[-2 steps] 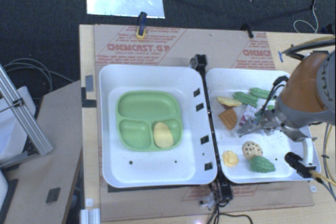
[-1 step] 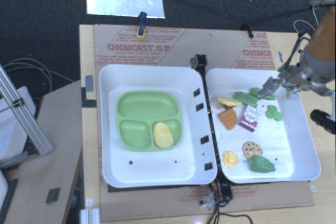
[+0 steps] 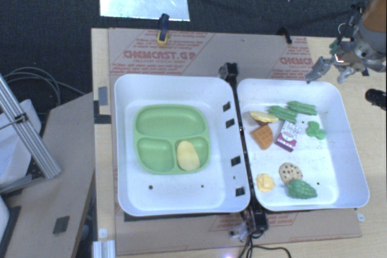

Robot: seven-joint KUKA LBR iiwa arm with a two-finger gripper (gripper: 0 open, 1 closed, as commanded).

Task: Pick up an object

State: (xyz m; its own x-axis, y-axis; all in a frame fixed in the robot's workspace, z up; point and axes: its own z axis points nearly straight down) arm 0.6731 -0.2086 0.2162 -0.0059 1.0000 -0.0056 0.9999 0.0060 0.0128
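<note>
We see the gripper [image 3: 331, 67] hanging over the far right corner of the right bin [image 3: 347, 130], fingers spread wide with nothing between them. Our nearest target, the green bean pods [image 3: 293, 110], lies nearer to us and left of it, long axis running left-right. We judge a short drop toward us.

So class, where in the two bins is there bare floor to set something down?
Left bin: bare strips around the green tray. Right bin: bare along its right side, past the green leaf. Crowded between cracker and green beans.
</note>
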